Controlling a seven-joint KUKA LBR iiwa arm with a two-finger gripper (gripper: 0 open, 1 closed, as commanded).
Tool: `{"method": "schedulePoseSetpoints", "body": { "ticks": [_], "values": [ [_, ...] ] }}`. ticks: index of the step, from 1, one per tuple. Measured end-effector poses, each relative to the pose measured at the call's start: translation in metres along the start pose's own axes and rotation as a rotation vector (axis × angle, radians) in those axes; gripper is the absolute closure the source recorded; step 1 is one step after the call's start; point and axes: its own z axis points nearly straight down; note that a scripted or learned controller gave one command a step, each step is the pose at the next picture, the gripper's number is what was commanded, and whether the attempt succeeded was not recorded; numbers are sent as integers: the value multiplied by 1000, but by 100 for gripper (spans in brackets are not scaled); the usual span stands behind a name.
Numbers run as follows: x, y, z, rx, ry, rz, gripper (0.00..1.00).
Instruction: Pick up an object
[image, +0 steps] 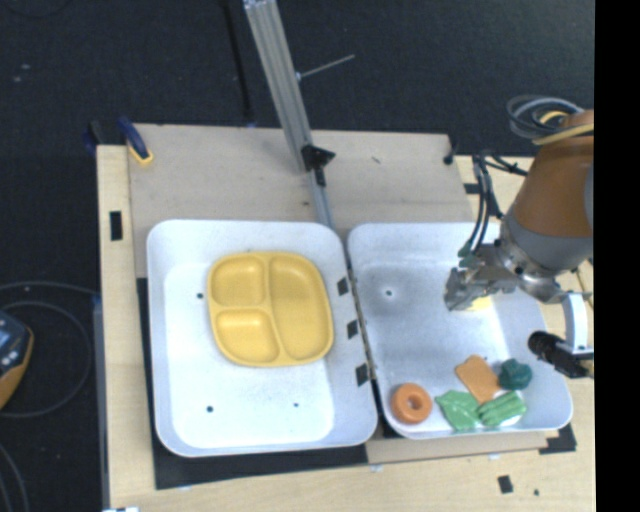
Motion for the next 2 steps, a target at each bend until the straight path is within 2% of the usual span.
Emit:
{"method": "schedulePoseSetpoints", "body": {
  "ticks": [1,2],
  "values": [
    [53,-1,3,2,2,-1,100],
    [99,17,-3,1,2,-1,100]
  ]
}}
